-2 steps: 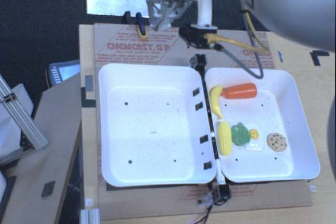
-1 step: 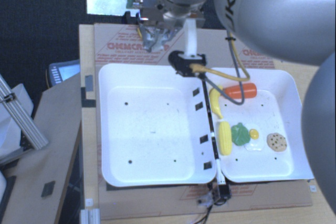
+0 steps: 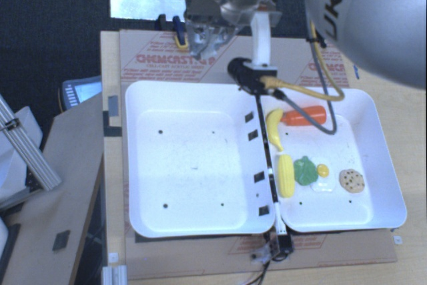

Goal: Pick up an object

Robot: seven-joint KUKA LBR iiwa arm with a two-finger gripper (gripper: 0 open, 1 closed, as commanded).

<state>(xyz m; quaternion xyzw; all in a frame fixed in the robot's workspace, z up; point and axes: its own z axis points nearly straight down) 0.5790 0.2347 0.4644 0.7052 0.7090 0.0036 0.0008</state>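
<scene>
The arm [image 3: 347,3] hangs across the top of the frame, and its claw [image 3: 207,40] sits at upper centre, above the cardboard behind the two bins, well apart from any object. Whether the claw is open or closed I cannot tell; it is too blurred.

Nothing looks picked up yet. All the objects lie in the right bin [image 3: 383,143]: a banana [image 3: 274,128] near the divider, a carrot [image 3: 305,116] just beside it toward the upper part of the bin, a corn cob [image 3: 285,175] below the banana, a green leafy piece [image 3: 305,170] next to the corn, a small yellow piece [image 3: 323,170] beside that, and a cookie [image 3: 351,180] toward the lower right. The left bin [image 3: 187,157] shows a bare floor. As I judge it, the whole job remains: reach over the right bin, come down on one object, close and lift.

Readable writing: part of "KUKA" on the arm at upper right, and "CHEMCAST" in red on the cardboard [image 3: 160,60] at upper left.
</scene>
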